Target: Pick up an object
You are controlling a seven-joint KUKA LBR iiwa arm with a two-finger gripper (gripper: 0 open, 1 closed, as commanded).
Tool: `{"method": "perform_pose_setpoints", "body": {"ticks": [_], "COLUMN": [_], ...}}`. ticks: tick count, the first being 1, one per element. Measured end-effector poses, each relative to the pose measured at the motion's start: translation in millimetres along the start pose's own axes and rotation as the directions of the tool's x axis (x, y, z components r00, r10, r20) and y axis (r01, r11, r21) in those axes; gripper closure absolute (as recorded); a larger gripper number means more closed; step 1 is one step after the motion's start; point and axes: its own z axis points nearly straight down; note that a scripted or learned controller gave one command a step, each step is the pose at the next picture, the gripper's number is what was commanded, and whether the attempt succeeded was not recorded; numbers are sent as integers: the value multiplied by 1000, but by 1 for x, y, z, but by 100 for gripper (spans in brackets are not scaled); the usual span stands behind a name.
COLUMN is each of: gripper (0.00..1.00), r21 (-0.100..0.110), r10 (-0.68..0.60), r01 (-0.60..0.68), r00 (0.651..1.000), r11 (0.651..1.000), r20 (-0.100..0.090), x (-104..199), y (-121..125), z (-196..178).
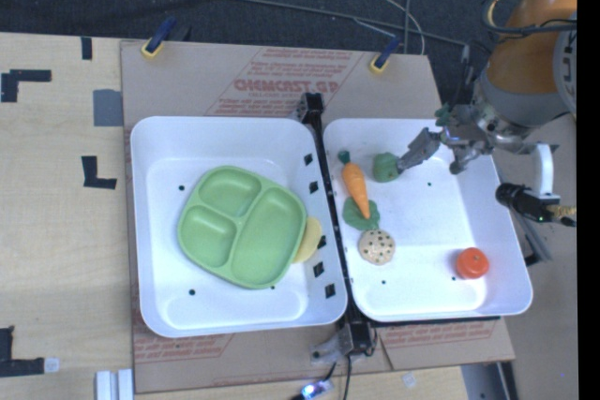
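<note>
Dark carpet with trailing cables lies beyond the bench (56, 229), a pale wooden top carrying a cardboard sheet (281, 84) and two shallow white bins side by side.

From the camera view, your gripper (405, 162) reaches into the right bin (506, 295) from its far right corner, slanting down toward the bin's far left. Whether it grips or is released you cannot tell; the tip is a dark blur. Touching or just beside that tip, on its left, sits a small green lump (384, 168), the nearest thing to take. Just beyond, along the left wall, a carrot (355, 188) lies with its long axis running far to near. A spotted ball (376, 246) sits nearer, mid-bin. An orange piece (472, 263) rests well apart, toward the near right corner.

The left bin (150, 295) holds a green divided plate (242, 226).
</note>
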Motion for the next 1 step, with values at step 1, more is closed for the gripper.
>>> {"method": "perform_pose_setpoints", "body": {"ticks": [1], "gripper": [0], "r21": [-13], "r10": [-3], "r01": [3], "r00": [1000], "r11": [1000], "r20": [2], "x": [0], "y": [2], "z": [-7]}}
